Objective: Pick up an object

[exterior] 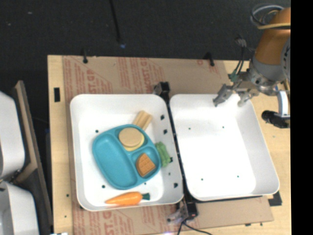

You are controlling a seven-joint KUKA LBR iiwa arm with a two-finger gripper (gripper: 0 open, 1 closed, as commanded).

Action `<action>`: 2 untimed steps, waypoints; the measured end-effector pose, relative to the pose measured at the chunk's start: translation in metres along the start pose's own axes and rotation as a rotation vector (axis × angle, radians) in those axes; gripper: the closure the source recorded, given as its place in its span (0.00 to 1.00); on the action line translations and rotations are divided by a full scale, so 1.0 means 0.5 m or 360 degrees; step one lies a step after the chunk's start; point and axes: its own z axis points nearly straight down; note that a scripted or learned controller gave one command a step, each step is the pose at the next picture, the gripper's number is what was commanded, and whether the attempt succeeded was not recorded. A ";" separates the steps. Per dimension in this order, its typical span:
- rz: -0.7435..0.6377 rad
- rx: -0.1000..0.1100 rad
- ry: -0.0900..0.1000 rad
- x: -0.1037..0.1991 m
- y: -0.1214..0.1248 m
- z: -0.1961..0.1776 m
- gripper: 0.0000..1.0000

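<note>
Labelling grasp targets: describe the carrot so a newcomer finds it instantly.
Look in the left white bin, the one holding the blue divided tray. The carrot lies on the bin floor just below that tray, near the front wall. It is the only long orange thing, with a small green tip at its right end.

Wooden bench top (112, 67), printed red along its upper part, bears two white bins side by side. Left bin (85, 111) at frame centre-left; right bin (244, 146) at centre-right. Black clips (161, 88) sit where the bins meet. Dark floor (146, 18) across the top.
</note>
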 end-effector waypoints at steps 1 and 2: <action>0.0000 0.0000 0.0000 0.015 0.000 0.118 0.00; 0.0000 0.0000 0.0000 0.014 -0.001 0.214 0.00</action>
